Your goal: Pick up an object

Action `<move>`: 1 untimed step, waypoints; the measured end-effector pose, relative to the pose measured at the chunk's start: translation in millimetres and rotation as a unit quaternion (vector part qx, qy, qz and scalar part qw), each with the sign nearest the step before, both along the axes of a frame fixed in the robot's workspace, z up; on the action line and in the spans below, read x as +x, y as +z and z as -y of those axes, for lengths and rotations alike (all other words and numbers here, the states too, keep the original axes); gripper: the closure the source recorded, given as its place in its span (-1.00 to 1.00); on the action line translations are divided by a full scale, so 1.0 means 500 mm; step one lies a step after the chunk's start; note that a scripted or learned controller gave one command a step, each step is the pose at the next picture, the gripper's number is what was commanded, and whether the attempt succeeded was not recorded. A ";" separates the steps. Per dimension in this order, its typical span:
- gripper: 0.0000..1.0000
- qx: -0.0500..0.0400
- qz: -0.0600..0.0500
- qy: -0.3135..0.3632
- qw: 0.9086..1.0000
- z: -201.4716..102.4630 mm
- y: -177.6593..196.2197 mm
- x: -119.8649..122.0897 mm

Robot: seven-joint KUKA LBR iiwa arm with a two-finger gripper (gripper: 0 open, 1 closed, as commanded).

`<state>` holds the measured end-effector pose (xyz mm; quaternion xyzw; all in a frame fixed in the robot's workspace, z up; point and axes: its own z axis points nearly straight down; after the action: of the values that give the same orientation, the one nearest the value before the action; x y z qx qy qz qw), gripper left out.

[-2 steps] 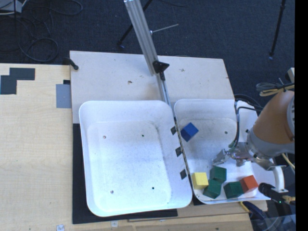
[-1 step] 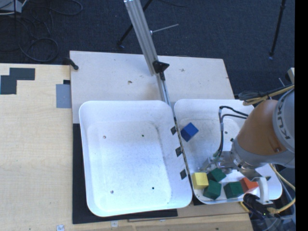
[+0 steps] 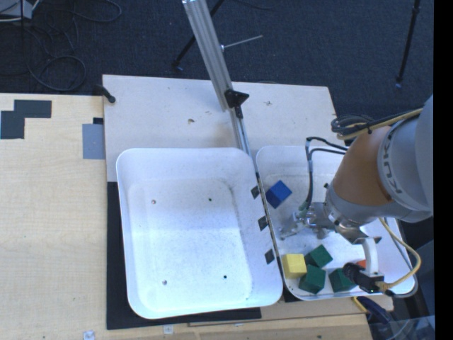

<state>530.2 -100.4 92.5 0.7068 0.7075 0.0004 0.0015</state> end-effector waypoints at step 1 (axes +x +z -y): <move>-1.00 0.000 0.000 0.000 1.000 -0.001 -0.001 0.103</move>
<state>581.5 -100.2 91.8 0.7068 0.7074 0.0003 0.0010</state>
